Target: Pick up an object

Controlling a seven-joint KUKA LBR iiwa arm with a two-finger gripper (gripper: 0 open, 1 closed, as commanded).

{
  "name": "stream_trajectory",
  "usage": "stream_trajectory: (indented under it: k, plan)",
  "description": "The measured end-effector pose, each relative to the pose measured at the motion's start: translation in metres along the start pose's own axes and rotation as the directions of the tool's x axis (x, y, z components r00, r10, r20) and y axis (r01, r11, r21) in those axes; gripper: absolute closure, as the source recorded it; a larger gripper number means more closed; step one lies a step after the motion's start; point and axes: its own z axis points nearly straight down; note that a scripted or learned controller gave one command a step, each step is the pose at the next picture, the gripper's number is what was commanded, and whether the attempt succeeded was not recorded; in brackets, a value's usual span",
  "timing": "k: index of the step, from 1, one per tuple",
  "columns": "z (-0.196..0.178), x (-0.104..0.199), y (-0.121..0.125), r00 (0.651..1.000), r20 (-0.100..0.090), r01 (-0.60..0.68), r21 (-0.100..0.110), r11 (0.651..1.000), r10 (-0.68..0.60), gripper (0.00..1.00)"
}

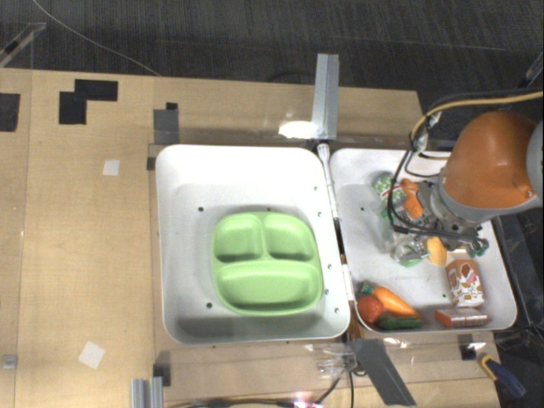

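Note:
My gripper [418,238] hangs low over the middle of the right bin [361,185], below the arm's orange band [491,161]. A small yellow-orange piece [436,251] lies right beside it, with a clear, greenish item [406,252] to its left. An orange toy [411,199] and a green-and-white item [384,183] sit just behind the gripper, partly hidden by cables. Along the bin's front lie a carrot [395,299], a red piece [368,309] and a dark green piece [398,321]. At the front right are a small carton [465,282] and a brown bar [461,318].
The left bin [183,228] holds a green divided plate [266,262]. A metal post [325,96] stands behind the seam between the bins. The arm's body covers the right bin's far right part.

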Motion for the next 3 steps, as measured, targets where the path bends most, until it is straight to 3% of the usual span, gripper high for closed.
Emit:
stream_trajectory:
  k: [1,2,3]
  plan:
    - [0.001,0.0,0.0,1.0,-0.001,0.0,-0.001,1.0,0.0,0.0]
    - [0.015,-0.021,0.032,0.999,-0.019,0.033,-0.009,0.999,-0.033,0.0]
    - [0.018,-0.06,0.002,0.954,-0.016,0.3,-0.016,0.954,-0.3,0.0]
